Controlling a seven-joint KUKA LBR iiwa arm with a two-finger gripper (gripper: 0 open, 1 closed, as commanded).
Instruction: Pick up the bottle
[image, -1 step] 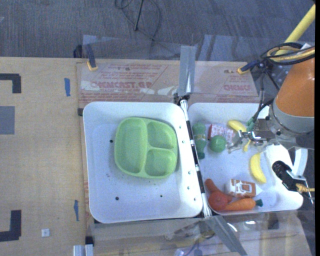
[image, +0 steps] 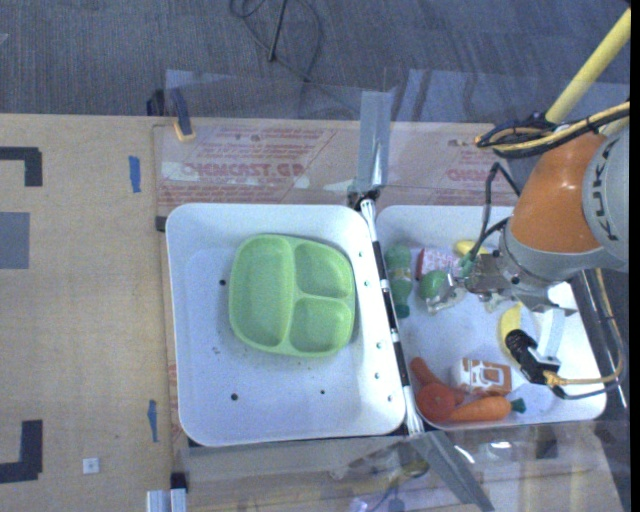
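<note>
A green divided plate (image: 293, 295) lay in the left bin (image: 200, 400), while the green bottle (image: 399, 278) stood against the left wall of the right bin (image: 590, 408). Just beside it the gripper (image: 447, 285) hovered at a small green object (image: 432, 285) (its grip could not be made out), with a carrot (image: 478, 409) and a small carton (image: 486, 376) nearer the front.

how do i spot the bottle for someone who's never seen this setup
Look in the right-hand white bin, along its left wall next to the divider. The bottle lies there near the top: pale translucent green, long and narrow. Its neighbours differ: a pink-and-white packet and an orange carrot lower down.
</note>
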